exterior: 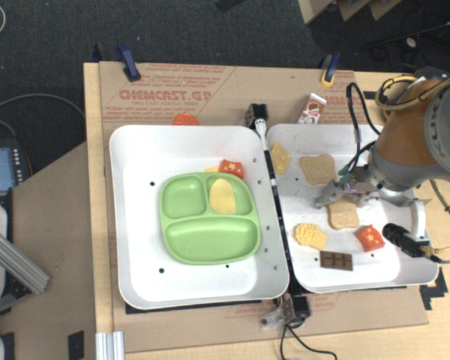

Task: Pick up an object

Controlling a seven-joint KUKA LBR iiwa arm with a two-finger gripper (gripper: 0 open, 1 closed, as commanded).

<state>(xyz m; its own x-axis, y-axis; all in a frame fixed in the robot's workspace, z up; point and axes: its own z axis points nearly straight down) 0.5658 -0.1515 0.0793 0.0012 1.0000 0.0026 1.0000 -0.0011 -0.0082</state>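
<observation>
The gripper (336, 194) is low in the right bin (307, 272), but whether it is open or closed I cannot tell. A tan toast slice (343, 215) lies just below it, seemingly touching, with another tan slice (317, 169) just above-left. A red piece (370, 238), a yellow waffle (310, 235) and a chocolate bar (335, 260) lie nearby.

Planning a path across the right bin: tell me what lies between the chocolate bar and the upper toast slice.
In the camera view, the lower toast slice lies between the chocolate bar and the upper toast slice.
</observation>
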